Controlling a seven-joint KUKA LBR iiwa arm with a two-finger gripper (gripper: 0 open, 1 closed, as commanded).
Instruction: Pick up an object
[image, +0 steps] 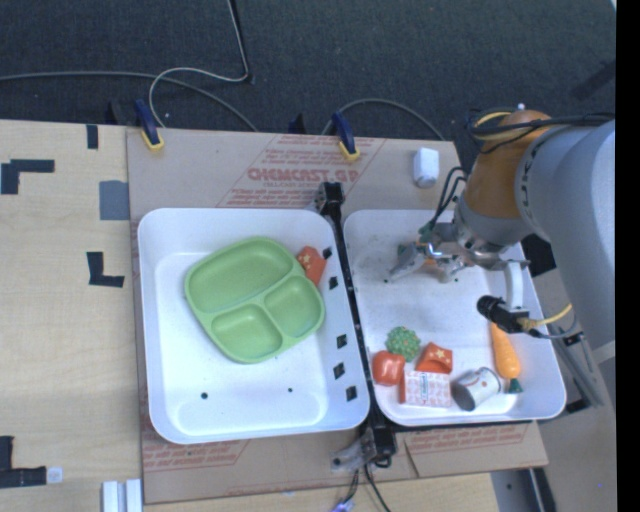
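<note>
My gripper (412, 261) hangs low over the far half of the right bin (455, 310), pointing left, with the orange-banded wrist (497, 185) behind it. A small orange-brown patch shows right by the gripper; I cannot make out what it is. Along the bin's near side lie a broccoli piece (403, 341), a red tomato-like piece (388, 367), an orange-red wedge (437, 356), a white and red carton (427, 388), a silver can (478, 388) and a carrot (506, 353). All of them lie well apart from the gripper.
The left bin (180, 390) holds a green divided plate (255, 298), with a small red-orange piece (313, 263) at the plate's right edge. A black divider (346, 300) runs between the bins. A white block (426, 165) sits on the cardboard beyond the right bin.
</note>
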